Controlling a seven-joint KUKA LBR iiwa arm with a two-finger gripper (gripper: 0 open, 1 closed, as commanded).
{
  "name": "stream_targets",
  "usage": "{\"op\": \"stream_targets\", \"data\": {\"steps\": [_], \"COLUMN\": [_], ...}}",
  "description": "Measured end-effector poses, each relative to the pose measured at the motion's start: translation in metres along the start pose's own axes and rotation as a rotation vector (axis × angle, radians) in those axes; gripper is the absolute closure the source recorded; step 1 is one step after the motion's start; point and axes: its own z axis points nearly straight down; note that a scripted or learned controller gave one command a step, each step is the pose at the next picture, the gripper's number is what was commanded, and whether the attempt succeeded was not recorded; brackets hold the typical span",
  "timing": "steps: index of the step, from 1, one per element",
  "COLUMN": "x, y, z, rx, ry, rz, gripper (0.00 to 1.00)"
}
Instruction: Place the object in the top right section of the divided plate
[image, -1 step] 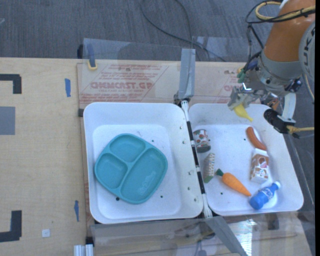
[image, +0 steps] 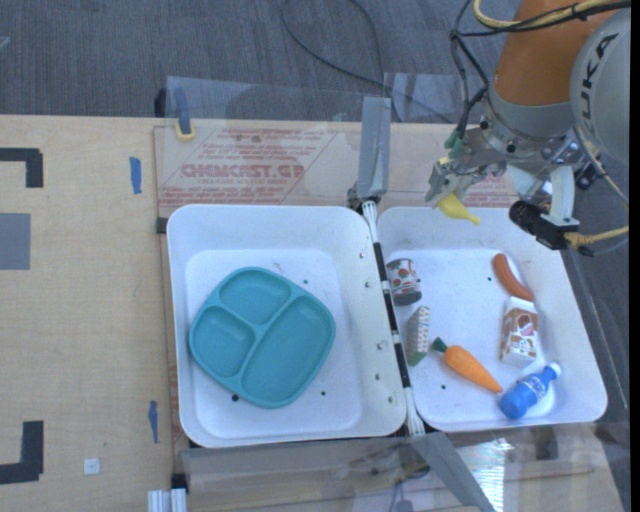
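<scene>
Two white bins side by side, one camera looking down on both. Your arm (image: 545, 60) comes in from the top right, orange band visible above the wrist.

Gripper (image: 452, 195) sits over the far rim of the right bin (image: 590, 400), near its back-left corner. A small yellow object (image: 458, 209) shows right at the fingertips, its lower end poking out below them. It looks pinched between the fingers, so read the gripper as closed narrow on it, lifted clear of the bin floor. What the object is, you can't tell at this size.

Divided plate (image: 262, 336) is teal, well apart from the gripper, down and to the left, lying flat in the left bin (image: 190, 240). It's rotated so its corners point diagonally. Three sections visible: two smaller ones on its left part, one larger on the right.

Rest of the right bin, all below the gripper:
- small can (image: 402, 280) with a red and white label, below-left, against the bin's left wall
- corn-like piece (image: 417, 335) further down that same wall
- carrot (image: 468, 366) just beside it, to the right, lying tilted
- sausage (image: 511, 277) below-right of the gripper
- small carton (image: 519, 334) under the sausage
- blue bottle (image: 527, 391) at the near right, lying on its side, just beside the carton's lower end

None of those touch the gripper.
</scene>
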Motion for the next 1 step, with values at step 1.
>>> {"op": "stream_targets", "data": {"steps": [1], "x": [0.0607], "y": [0.0156], "z": [0.0560], "rx": [0.005], "ry": [0.003], "rz": [-0.098], "gripper": [1.00]}}
